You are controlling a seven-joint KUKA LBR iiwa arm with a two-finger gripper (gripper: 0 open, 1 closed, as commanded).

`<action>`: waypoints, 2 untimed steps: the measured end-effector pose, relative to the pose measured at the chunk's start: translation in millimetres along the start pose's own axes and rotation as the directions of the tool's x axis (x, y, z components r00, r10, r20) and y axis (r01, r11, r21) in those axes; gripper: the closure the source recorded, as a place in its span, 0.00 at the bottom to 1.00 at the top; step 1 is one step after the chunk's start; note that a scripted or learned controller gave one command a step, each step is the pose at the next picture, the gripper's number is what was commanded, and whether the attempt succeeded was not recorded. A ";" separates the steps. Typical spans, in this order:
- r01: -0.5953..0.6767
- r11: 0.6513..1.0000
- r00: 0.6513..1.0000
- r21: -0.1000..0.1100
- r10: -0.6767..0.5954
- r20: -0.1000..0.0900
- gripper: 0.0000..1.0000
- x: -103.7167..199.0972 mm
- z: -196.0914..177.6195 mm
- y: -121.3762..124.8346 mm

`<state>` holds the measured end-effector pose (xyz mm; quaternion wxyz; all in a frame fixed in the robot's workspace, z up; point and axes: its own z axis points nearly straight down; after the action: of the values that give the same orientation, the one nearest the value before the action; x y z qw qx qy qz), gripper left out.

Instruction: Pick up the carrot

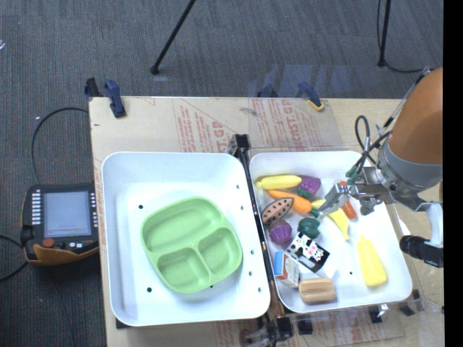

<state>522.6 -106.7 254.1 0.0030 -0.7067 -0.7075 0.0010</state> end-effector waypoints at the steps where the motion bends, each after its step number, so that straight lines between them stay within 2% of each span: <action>1: -0.020 1.000 1.000 0.008 0.020 -0.001 0.00 16.6 67.2 39.8; 2: -0.269 0.963 0.963 -0.028 0.269 -0.009 0.00 23.3 148.0 73.9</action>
<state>595.7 -82.9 105.8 -0.0055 -0.7962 -0.6049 -0.0104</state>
